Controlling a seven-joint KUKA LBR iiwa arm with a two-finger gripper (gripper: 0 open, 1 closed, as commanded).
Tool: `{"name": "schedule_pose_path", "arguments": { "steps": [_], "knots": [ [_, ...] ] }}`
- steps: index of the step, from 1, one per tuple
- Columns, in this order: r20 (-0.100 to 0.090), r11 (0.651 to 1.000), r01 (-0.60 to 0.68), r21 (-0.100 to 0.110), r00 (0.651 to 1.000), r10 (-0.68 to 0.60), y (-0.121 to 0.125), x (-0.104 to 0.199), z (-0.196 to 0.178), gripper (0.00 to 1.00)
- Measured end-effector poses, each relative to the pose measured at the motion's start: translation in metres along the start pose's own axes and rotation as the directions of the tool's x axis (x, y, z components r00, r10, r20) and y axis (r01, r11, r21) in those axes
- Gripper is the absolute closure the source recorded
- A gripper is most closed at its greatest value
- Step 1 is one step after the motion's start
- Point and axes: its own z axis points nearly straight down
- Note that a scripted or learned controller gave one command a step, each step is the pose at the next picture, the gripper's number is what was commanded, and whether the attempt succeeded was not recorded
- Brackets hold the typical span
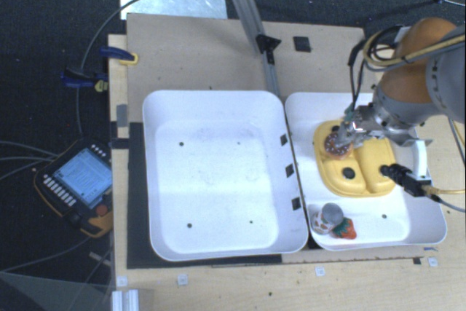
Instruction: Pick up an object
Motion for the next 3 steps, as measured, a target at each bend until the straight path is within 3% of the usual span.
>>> {"name": "schedule_pose_path", "arguments": {
  "steps": [1, 3],
  "knots": [
    [0.000, 1.000, 0.001, -0.002, 1.000, -0.001, 0.002, 0.000, -0.055, 1.00],
    [-0.004, 1.000, 0.004, 0.005, 1.000, -0.004, -0.001, 0.103, -0.050, 1.00]
  ]
}}
